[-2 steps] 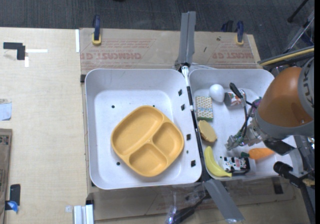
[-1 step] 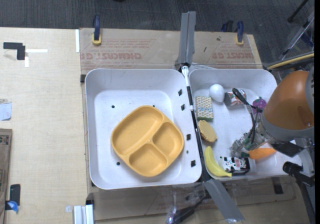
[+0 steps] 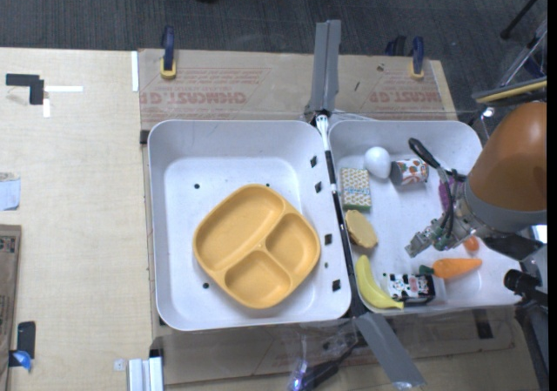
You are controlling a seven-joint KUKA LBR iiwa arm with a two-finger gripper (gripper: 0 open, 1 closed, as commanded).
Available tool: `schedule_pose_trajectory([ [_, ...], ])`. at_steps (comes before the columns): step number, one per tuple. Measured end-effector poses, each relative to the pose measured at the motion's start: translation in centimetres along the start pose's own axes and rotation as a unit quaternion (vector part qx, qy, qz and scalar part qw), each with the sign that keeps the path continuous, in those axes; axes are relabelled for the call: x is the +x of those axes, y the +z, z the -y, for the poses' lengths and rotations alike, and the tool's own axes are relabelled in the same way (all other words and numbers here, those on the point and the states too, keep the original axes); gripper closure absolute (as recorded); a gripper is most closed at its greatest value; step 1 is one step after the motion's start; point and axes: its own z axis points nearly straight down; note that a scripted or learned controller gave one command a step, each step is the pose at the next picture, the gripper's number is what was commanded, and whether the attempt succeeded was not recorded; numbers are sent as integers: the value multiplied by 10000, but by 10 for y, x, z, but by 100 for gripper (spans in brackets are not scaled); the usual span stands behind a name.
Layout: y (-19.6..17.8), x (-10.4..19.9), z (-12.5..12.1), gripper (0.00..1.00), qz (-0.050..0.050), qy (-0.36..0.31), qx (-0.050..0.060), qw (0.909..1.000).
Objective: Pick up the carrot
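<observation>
Clutter threatens the pick: the tapered orange carrot [image 3: 456,267] lies at five o'clock in the right white bin [image 3: 352,132], just beside a black-and-white packet [image 3: 411,286]. The gripper [image 3: 428,239] hovers nearby; whether it is apart or together cannot be told, and it may nudge the carrot away.

Bench [image 3: 70,206] w/ 2 white bins [image 3: 165,232].

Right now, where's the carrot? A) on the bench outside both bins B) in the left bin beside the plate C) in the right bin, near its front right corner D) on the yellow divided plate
C: the carrot lies on the right bin floor near its front right corner, just below the tool; the yellow divided plate sits in the left bin.
</observation>
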Motion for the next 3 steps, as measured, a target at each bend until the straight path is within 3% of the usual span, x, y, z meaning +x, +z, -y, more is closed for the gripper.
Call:
schedule_pose_trajectory([
  [1, -51, 14, -7, 100, 2, -407, -1, 9992],
  [3, -68, 11, -9, 100, 16, -403, -7, 9992],
])
